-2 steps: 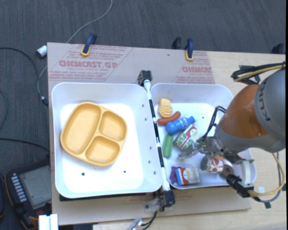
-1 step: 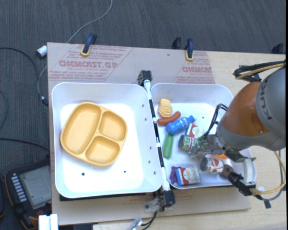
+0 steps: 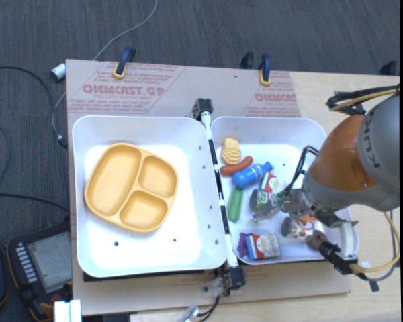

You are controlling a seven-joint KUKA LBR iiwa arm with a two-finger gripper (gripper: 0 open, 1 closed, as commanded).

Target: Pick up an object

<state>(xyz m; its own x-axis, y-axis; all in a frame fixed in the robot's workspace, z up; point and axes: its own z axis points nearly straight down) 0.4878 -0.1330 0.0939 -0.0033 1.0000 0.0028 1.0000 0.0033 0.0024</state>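
The right bin (image 3: 269,127) holds several small objects: a yellow corn cob (image 3: 231,151), an orange hot dog (image 3: 236,165), a blue bottle (image 3: 250,174), a green cucumber (image 3: 235,203), a purple snack packet (image 3: 258,245), and a small white can (image 3: 297,228). My gripper (image 3: 277,200) reaches down in the middle of this bin, over a grey-green crumpled object (image 3: 262,201). The arm's grey and orange wrist (image 3: 346,163) covers the bin's right side.
The left bin (image 3: 87,247) carries a yellow three-compartment plate (image 3: 131,186). A black divider rail (image 3: 215,180) runs between the bins. Blue clamps (image 3: 124,60) hold the board at the back. Cables lie on the carpet at left.
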